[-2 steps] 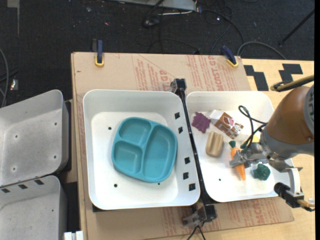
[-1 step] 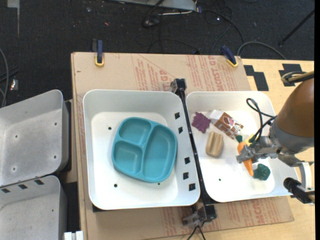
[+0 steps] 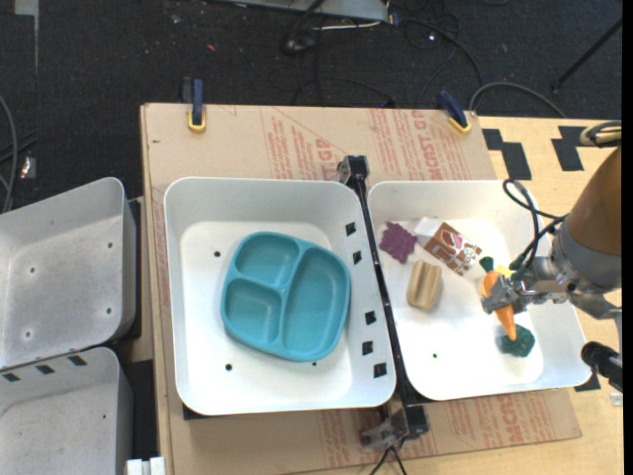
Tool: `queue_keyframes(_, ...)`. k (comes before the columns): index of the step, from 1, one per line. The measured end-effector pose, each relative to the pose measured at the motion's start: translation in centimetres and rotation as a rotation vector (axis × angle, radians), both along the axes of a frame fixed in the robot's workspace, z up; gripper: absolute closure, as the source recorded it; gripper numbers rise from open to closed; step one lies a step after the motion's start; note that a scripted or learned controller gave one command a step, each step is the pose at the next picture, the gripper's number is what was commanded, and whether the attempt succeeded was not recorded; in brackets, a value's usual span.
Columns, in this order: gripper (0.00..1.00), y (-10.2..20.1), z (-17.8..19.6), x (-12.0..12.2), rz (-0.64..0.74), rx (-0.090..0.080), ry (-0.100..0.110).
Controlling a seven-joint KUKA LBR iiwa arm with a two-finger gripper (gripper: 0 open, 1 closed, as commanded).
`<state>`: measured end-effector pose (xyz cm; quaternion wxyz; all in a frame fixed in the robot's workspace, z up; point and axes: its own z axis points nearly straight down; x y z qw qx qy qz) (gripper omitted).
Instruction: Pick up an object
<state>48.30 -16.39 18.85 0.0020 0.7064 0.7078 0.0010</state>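
The right bin [image 3: 465, 384] holds several small objects. An orange toy carrot [image 3: 506, 318] with a green top [image 3: 516, 342] lies near the bin's right side. My gripper [image 3: 507, 296] reaches in from the right and sits low, directly over the middle of the carrot, hiding part of it. Orange shows on both sides of the gripper. A tan bread-like block [image 3: 424, 285], a purple piece [image 3: 398, 241] and a brown and white packet [image 3: 450, 246] lie further left in the same bin.
The left bin [image 3: 198, 364] holds a teal divided plate [image 3: 287, 295]. A black divider with clips [image 3: 374, 285] runs between the bins. The arm's grey body [image 3: 593, 236] stands over the right bin's right wall. Cardboard lies under both bins.
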Motion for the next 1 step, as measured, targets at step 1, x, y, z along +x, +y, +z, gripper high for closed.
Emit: queue_keyframes(1, 1.00, -0.01, 4.21, 0.15, 0.001, 0.000, -0.001)
